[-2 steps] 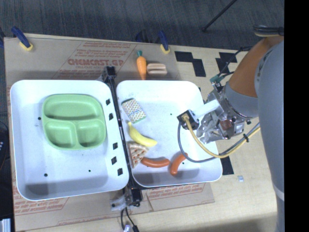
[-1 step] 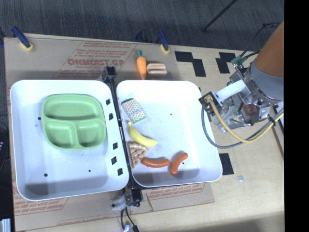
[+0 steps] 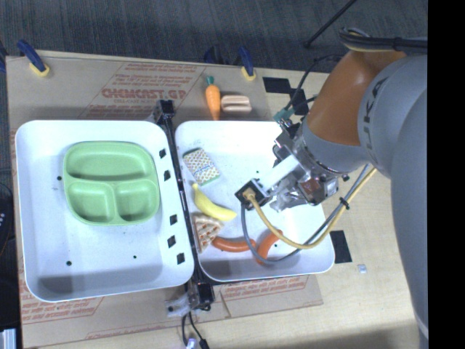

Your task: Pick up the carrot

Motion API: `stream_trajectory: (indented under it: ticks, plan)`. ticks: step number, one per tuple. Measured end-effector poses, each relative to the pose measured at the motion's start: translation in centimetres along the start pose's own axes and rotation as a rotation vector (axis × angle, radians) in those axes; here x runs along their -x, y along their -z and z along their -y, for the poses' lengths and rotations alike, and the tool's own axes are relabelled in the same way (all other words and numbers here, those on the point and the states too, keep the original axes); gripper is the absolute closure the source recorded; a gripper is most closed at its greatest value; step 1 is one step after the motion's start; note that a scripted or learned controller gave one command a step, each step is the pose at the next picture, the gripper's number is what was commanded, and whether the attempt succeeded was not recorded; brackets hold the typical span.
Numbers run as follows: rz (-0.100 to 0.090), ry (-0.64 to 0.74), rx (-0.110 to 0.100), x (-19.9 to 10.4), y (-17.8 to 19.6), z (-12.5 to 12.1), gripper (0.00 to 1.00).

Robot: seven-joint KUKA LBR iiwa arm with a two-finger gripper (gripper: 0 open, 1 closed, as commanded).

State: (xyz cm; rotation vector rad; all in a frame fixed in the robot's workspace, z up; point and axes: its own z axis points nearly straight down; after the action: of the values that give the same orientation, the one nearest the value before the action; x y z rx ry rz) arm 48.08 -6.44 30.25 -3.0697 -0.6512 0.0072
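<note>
Gripper (image 3: 304, 190) over the right bin (image 3: 240, 135) — open or closed, cannot tell, carrot (image 3: 211, 100) outside, beyond its far rim

Dark carpet (image 3: 145, 13) beyond tan bench (image 3: 367, 307)

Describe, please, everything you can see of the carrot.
The carrot looks like a small toy, smooth orange with a short green top, and it is whole. It lies on the brown cardboard outside both bins, just beyond the far rim of the right bin, near that bin's left corner. Its green end points away from the bin and its orange tip towards the rim. A tan bun-like piece lies close on its view-right side; whether they touch cannot be told. Nothing grips it.
</note>
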Motion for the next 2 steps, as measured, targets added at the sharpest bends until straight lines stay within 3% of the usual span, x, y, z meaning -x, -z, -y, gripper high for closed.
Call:
stream_trajectory:
  ticks: [1,2]
  plan:
    - [-0.001,-0.211,0.001,4.0,0.6,-8.5,1.0]
    - [-0.003,-0.21,0.002,4.1,9.0,-8.1,1.0]
